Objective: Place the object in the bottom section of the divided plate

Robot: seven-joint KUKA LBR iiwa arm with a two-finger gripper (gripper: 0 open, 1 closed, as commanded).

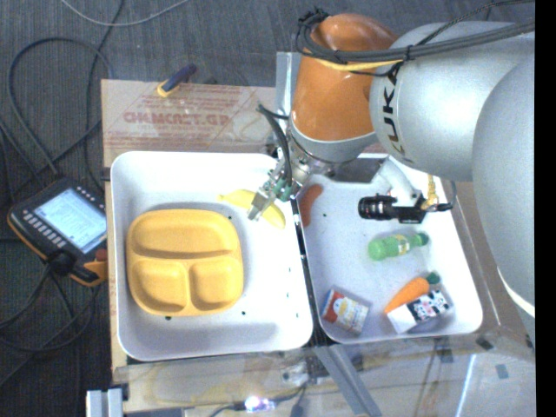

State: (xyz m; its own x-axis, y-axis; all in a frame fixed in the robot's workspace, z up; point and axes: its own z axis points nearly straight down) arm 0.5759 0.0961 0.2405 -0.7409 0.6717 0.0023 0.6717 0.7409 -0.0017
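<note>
While the gripper point(263, 200) hangs over the left white bin point(156, 168), a flat yellow banana-like piece point(276, 216) is seen at its fingertips; a firm hold cannot be confirmed, nor can the fingers' opening be told. The yellow divided plastic plate point(184, 260) lies just beside, bearing nothing. Placement is judged not yet done: transfer to the bottom section remains.

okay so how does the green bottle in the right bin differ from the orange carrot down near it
The green plastic bottle is green with a paler cap end; the orange toy carrot is orange with a small green top. The bottle lies nearly level across the right white bin; the carrot lies on a slant, its leafy end higher. The bottle lies apart from other things; the carrot rests against a small white carton. Both lie on their sides.
</note>
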